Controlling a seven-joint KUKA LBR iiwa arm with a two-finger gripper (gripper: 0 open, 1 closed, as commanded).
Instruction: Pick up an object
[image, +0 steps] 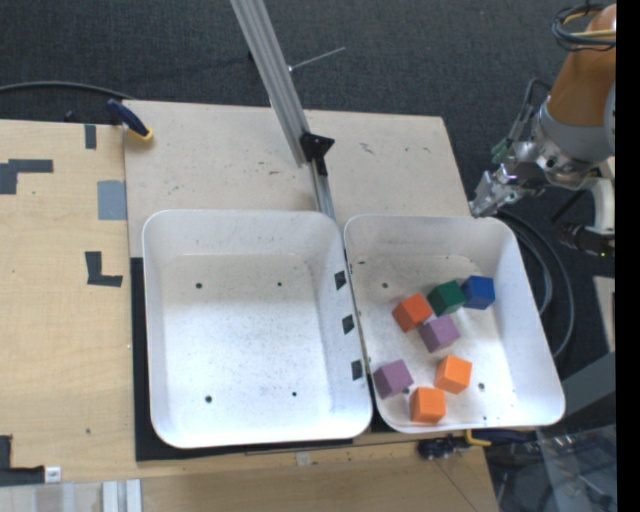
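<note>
1. Grey arm with orange band (585, 85) entering from the upper right, wrist angled down and to the left.
2. End effector (487, 195) hanging just outside the far right corner of the right shallow white bin (520, 270), above its rim; too small and blurred to tell its state.
3. Nothing seen in its grasp.
4. Small foam cubes clustered in the right half of that bin, all lying flat on its floor: blue cube (480, 291) farthest right, dark green cube (447, 297) touching its left side, orange cube (410, 311) further left.
5. Purple cube (439, 332) just near of those three; second orange cube (453, 373), third orange cube (428, 404) and second purple cube (393, 377) nearer the front edge.
6. Cubes without a long axis; most turned at a slant to the bin walls.
7. Left shallow white bin (160, 300) beside it on the bench (60, 330).
</note>
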